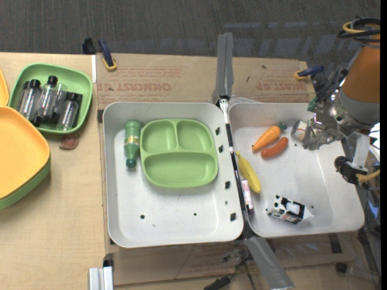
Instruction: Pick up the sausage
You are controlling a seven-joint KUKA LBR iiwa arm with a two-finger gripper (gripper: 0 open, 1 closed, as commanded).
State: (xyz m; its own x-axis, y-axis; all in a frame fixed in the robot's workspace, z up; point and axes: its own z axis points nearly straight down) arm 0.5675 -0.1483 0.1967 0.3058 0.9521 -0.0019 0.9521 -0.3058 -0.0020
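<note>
Camera view: one sausage (274,148), one carrot (266,137), one banana (249,173).

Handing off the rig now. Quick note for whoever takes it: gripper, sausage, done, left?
Gripper: over the right bin's upper right, holding nothing visible.
Sausage: lying in the right bin beside the carrot, left of the gripper, untouched.
Also in that bin: banana, small carton.
Done: approach only.
Left: reach the sausage, grasp, lift.
</note>
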